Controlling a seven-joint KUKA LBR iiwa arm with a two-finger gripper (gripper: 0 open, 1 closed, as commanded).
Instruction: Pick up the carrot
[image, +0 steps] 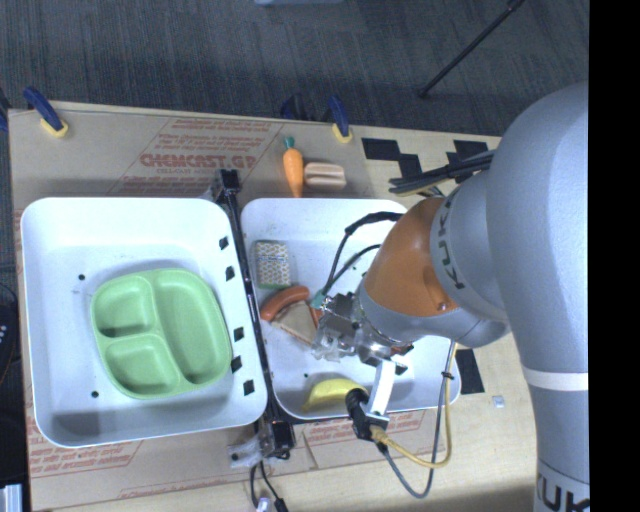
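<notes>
Hovering low in the right bin (420, 225), gripper (335, 335) over a hot dog (284, 300) and a sandwich wedge (297, 325); can't tell how it's set.
Banana (330, 392) sits nearest, then maybe a grater (272, 262); the carrot (292, 168) lies beyond on the bench, beside a bun (324, 176).

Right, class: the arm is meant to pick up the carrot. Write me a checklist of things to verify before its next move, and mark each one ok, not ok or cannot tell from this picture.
1. Carrot located: ok, on the bench behind the right bin, beside a tan block.
2. Carrot free of clutter above: ok.
3. Gripper over the carrot: not ok, it is down inside the right bin near the sausage.
4. Gripper free of any item: cannot tell.
5. Path to the carrot clears the bin's rear wall: not ok yet; the gripper sits low.
6. Green plate out of the way: ok, in the left bin.
</notes>
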